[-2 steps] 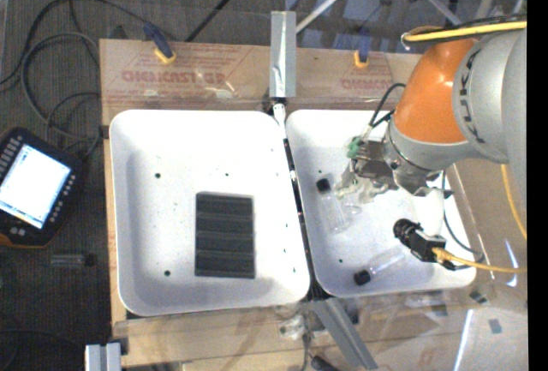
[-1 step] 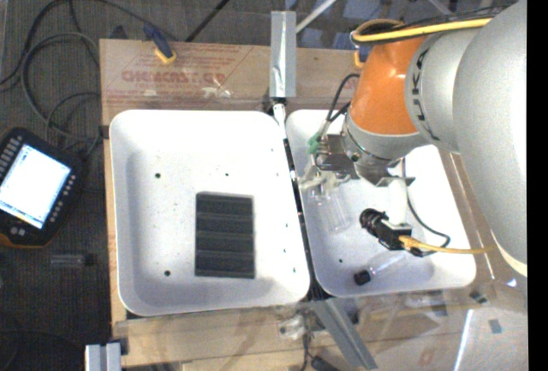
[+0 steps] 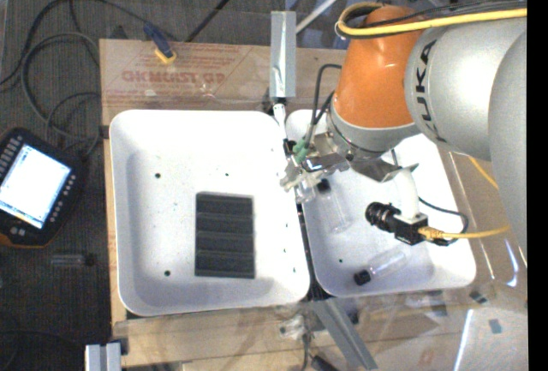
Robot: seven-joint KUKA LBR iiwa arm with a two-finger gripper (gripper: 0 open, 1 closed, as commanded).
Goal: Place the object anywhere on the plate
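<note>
While my jaws (image 3: 301, 176) hover over the bins' shared edge, grip unreadable, I fear the clear bottle (image 3: 381, 265) rolling before reaching the black plate (image 3: 225, 234).

My arm (image 3: 479, 78) is a thick, smooth cylinder of pale grey metal, and part of the dark KUKA lettering (image 3: 418, 82) runs down its side. Above my wrist sits a rounded, glossy orange band (image 3: 377, 69). A yellow cable (image 3: 428, 18) loops over the top of that band and trails off along the grey shell. Below the band my wrist narrows to a grey flange (image 3: 368, 138). My pincer (image 3: 301, 172) is small, silvery metal, with a green patch (image 3: 301, 151) and thin black wires near its base.
</note>
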